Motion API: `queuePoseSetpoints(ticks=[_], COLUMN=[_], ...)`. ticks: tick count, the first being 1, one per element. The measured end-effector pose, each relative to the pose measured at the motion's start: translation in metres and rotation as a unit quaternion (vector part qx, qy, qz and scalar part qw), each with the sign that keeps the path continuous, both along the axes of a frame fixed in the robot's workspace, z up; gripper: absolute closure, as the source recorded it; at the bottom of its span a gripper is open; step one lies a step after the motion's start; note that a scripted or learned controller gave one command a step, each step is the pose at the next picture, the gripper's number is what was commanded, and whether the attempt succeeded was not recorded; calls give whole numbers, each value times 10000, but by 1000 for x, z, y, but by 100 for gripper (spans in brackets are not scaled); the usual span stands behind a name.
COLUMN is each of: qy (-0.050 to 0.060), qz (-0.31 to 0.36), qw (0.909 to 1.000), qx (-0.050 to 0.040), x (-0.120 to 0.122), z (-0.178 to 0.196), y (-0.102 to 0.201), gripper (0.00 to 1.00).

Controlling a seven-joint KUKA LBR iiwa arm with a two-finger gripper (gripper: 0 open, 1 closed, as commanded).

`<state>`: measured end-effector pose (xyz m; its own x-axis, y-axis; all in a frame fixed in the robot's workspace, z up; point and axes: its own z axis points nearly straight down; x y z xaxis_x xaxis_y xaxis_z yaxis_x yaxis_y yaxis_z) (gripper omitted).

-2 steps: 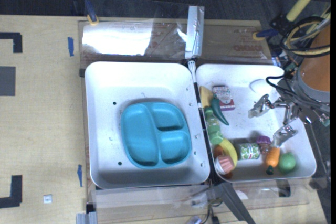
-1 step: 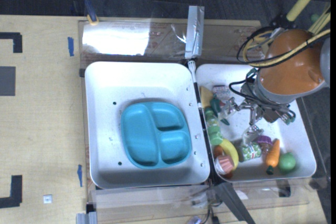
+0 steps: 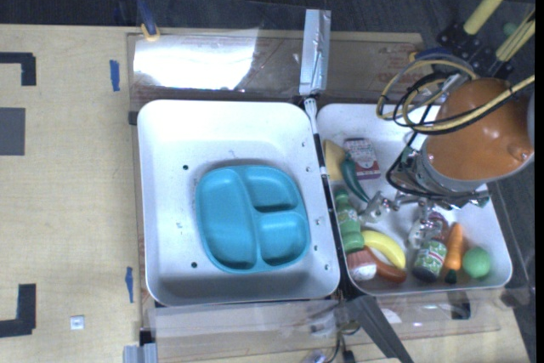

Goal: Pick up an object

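Seemingly no pick is complete: the hand [image 3: 422, 212] hangs low in the right bin [image 3: 501, 244] at centre right of the frame, above the small bottle [image 3: 430, 249], its grip state indeterminable.

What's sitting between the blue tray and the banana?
In the camera view, the white walls where the two bins meet separate the blue tray from the banana, along with a green bottle lying beside that wall.

Toy food [image 3: 384, 248] heaped in right bin [image 3: 501, 255], banana lying flat among it
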<state>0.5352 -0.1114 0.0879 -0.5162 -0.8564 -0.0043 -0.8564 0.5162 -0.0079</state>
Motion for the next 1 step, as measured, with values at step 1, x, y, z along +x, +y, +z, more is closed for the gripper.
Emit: queuePoseSetpoints(ticks=[1], qy=[-7], qz=[1435], qw=[9897], qx=[1], x=[-52], z=[0], y=[2], gripper=[0])
